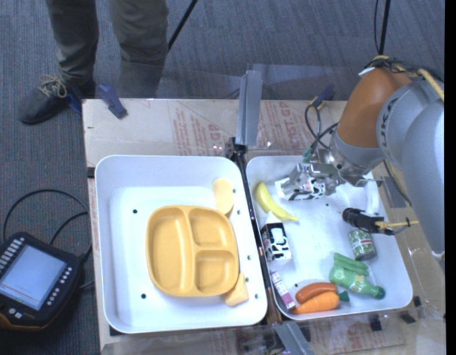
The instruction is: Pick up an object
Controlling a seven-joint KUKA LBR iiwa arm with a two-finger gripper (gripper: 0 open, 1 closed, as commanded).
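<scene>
**Hand low over the right bin's far corner**

Reaching in from the right, the grey arm's two-finger hand [311, 177] sits low in the far part of the right white bin [397, 268]. A small black-and-white patterned object [309, 188] lies directly under its tip, touching or nearly so; whether the hand is spread or pinching it I cannot tell. A yellow plastic banana [272, 203] lies just to the hand's left, its long axis running diagonally from far-left to near-right. A black-and-white carton [276, 243] lies nearer the camera. My judgement: the patterned object is the likeliest target, since it needs no sideways travel.
</scene>
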